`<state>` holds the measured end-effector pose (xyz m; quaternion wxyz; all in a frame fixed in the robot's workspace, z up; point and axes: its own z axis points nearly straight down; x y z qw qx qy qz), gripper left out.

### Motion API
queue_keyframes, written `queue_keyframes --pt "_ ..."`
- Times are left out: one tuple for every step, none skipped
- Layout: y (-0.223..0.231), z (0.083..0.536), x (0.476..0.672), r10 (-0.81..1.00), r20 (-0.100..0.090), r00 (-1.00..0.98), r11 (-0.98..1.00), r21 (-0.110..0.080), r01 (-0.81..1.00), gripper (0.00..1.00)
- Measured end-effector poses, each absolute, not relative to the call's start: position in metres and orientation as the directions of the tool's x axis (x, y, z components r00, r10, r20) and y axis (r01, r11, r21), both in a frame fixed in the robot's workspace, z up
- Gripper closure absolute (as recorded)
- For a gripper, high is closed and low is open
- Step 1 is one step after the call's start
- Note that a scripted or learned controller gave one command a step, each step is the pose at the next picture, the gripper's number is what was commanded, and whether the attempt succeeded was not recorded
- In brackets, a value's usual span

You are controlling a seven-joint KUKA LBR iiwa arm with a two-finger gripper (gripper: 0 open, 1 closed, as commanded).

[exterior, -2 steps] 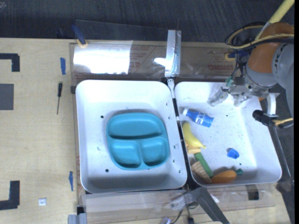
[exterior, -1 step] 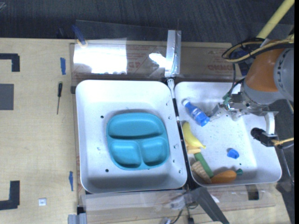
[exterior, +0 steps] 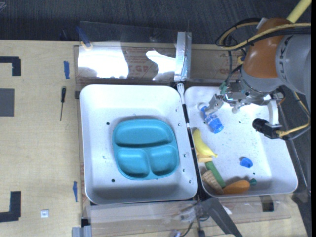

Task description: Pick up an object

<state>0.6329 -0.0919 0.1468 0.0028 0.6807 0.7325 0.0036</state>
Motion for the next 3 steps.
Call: queue_keyframes --pt "-0.094 0.088 0.659 0.985 -0.003 -0.173 0.173 0.008 0.985 0.00" --pt "-0.094 0.100 0.660 0.985 -0.005 -0.173 0.173 0.014 0.985 1.00" --pt "-0.014 0.188 0.647 0.978 0.003 0.208 -0.208 0.006 0.978 1.00"
